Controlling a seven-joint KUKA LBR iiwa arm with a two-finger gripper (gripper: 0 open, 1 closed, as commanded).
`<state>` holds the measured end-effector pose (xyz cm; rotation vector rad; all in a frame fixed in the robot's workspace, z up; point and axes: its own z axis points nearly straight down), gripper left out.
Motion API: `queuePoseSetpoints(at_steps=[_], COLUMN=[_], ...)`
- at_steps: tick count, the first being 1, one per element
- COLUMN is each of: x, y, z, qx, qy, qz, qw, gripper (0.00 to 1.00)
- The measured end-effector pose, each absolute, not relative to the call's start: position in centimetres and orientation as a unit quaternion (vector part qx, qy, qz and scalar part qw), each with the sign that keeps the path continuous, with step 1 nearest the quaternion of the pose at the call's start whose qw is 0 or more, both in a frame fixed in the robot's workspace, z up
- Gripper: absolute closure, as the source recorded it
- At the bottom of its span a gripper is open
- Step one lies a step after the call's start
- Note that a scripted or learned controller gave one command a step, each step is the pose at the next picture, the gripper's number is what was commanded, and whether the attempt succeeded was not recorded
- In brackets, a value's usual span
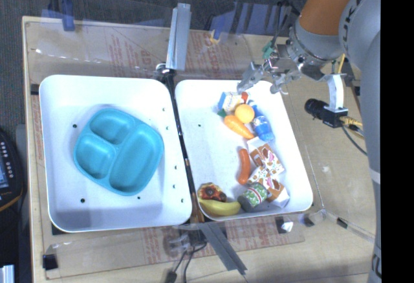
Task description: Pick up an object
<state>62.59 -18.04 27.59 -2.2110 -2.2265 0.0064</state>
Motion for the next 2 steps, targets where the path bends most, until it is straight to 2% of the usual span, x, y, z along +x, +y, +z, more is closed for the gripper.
queuePoseSetpoints(at_steps=[1,2], x=[58.0,56.5], y=[-14.8,-11.0], z=[12.6,9.3], qx=[-0.705,-0.706], qy=[-0.709,-0.709], qz=[0.0021,0.0011], qw=[0.003,-0.002], gripper=[0.00,0.00])
